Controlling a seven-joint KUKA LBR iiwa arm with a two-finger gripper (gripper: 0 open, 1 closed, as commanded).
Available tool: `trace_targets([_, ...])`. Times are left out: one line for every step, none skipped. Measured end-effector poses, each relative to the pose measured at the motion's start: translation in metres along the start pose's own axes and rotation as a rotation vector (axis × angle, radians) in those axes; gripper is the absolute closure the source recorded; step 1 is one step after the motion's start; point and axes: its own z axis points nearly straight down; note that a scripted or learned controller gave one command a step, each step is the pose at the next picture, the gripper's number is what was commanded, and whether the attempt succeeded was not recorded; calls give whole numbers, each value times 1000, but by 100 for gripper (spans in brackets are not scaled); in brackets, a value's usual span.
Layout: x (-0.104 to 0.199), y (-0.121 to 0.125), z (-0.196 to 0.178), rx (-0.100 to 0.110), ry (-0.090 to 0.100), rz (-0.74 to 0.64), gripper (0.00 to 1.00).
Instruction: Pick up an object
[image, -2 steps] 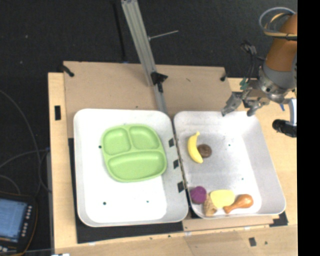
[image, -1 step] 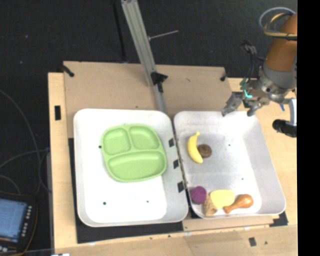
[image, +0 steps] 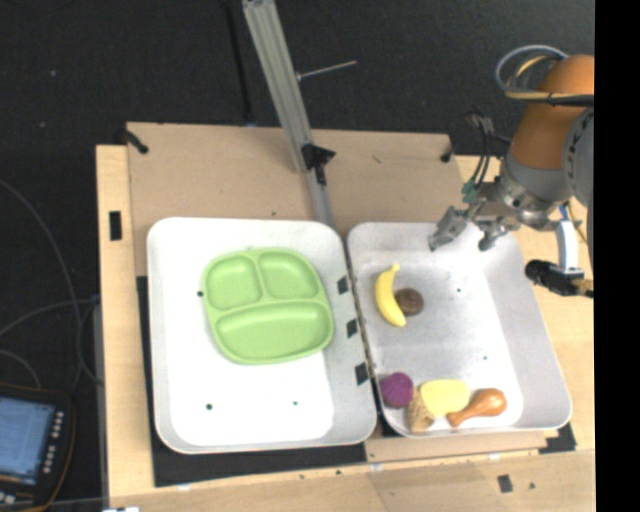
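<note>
A: What is seen in the left bin (image: 180, 400)?
B: A green tray (image: 268, 305) is laid near its far edge.
A: And in the right bin (image: 520, 330)?
B: A banana (image: 388, 296) is placed near the left wall, touching a brown ball (image: 410, 300). Along the near edge a purple ball (image: 397, 388), a yellow block (image: 441, 396) and an orange drumstick (image: 480, 405) are crowded together.
A: Where is the gripper (image: 468, 232)?
B: It is held over the far edge of the right bin, spread, with nothing pinched. The banana lies nearer and to the left, well apart.
</note>
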Motion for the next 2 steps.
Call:
trace_targets([2,-4,62,1,0,1,0])
trace_targets([1,-4,82,-2,-1,1,0])
